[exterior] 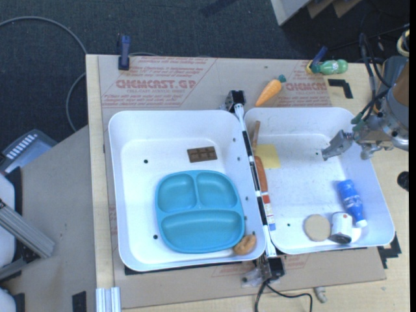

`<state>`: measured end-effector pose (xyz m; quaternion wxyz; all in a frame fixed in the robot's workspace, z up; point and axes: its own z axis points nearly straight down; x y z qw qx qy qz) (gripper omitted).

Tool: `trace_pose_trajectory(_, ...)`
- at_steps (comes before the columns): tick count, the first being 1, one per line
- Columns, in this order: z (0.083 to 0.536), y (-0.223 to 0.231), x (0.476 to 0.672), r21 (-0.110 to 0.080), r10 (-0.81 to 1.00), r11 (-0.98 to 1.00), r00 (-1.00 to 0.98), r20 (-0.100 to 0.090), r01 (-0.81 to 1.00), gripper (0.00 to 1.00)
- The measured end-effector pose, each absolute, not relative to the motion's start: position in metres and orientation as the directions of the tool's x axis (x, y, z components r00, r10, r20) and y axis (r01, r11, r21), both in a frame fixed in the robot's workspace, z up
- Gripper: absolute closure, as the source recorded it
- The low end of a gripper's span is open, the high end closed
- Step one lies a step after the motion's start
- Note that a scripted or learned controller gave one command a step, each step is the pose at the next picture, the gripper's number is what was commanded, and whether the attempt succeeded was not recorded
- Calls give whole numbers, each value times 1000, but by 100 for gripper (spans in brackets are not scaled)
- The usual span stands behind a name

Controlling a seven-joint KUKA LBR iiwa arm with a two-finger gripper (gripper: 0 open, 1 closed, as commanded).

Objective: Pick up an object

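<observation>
Blue plastic catches the eye first: nearest the camera a sectioned blue tray (199, 211) with 3 compartments lies in the left bin (130, 132), and a small brown pastry-like piece (245, 244) rests at the tray's near right corner. In the right bin (305, 116), along its near side, sit a round tan disc (316, 227), a small white cup (340, 227) tipped on its side just beside it, and a blue bottle (350, 200) lying flat with its white cap toward the cup. Any of these 3 could serve as the object to pick up; none is held.

Farther back, a brown chocolate bar (201, 153) lies in the left bin, while a yellow square (268, 155) and a reddish stick (260, 174) hug the rim where the 2 bins meet. The gripper (338, 145) hangs over the far right part of the right bin, well apart from the bottle, its fingers apart and clamped on nothing.

The risks, as I judge them: the bottle may roll away under a descending finger (it is round and lying flat), and the cup and disc are close enough that a grasp on 1 could knock the other. A descent where the gripper now hangs would close on bare bin floor.

Beyond the bins, an orange carrot (269, 91) and a green bottle (330, 66) lie on the printed cardboard sheet (156, 83) covering the bench, with dark carpet (162, 12) at the far side.
</observation>
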<state>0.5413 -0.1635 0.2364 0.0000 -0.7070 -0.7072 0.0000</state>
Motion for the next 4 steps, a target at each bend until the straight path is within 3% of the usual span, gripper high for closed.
trace_pose_trajectory(1, 207, -216, 572, 2, 1000, 0, 0, -2, 1000, 0)
trace_pose_trajectory(2, 117, -223, 533, -1, 1000, -1, 1, 0, 1000, 0)
trace_pose_trajectory(3, 134, -213, 527, 0, 1000, 0, 0, 1, 1000, 0)
trace_pose_trajectory(4, 84, -219, 543, -3, 1000, 5, -5, 9, 1000, 0)
